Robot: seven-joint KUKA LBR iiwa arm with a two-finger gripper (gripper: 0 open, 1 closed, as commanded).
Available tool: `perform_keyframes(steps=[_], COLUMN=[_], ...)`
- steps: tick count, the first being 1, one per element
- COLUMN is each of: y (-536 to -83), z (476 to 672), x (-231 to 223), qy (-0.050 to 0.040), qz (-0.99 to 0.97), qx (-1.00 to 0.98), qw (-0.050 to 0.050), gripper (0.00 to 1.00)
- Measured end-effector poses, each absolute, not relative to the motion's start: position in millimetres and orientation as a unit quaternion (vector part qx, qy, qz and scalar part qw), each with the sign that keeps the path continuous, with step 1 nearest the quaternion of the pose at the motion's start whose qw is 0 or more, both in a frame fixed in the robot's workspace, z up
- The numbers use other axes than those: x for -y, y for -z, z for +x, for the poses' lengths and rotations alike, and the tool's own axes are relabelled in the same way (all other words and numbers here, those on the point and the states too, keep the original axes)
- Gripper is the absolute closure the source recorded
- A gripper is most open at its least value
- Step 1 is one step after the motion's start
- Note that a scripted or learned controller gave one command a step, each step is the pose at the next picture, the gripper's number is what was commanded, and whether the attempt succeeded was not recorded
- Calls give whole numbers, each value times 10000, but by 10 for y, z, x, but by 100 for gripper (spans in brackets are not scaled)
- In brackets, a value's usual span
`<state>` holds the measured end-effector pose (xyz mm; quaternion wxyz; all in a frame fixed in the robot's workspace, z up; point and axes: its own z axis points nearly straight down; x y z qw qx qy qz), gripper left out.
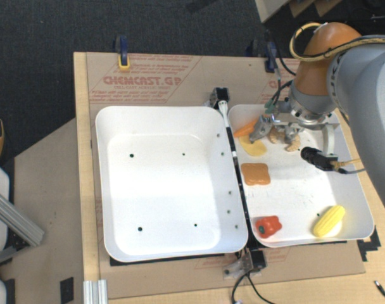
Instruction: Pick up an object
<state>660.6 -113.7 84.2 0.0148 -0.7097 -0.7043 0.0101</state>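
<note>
My gripper (276, 132) hangs low over the far left part of the right bin (306, 236). Its fingers (263, 128) stand apart, with no object between them. An orange carrot-like piece (244, 130) lies just left of it by the bin's wall. A pale yellow piece (254, 148) lies right below it. A light tan piece (292, 144) sits under its right side. Further toward the front lie a brown square piece (256, 174), a red pepper (268, 226) and a yellow corn cob (329, 221).
The left bin (161, 182) stands beside the right one, with a black divider rail (233, 163) between them. Both rest on a brown cardboard sheet (148, 75) held by clamps. The arm's grey body covers the far right corner.
</note>
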Motion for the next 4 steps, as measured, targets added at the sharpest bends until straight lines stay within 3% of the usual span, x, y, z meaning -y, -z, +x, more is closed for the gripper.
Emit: perform_keyframes(steps=[1, 2, 3, 4], y=[-956, -881, -852, -2079], z=[6606, 6152, 5479, 5587], x=[1176, 1754, 2211, 1778], qy=[-138, -15, -4, 36], qz=[-7094, -7092, -7091, -7052], qx=[7046, 7050, 7051, 7090], qw=[94, 10, 34, -57], gripper=[100, 100, 100, 100])
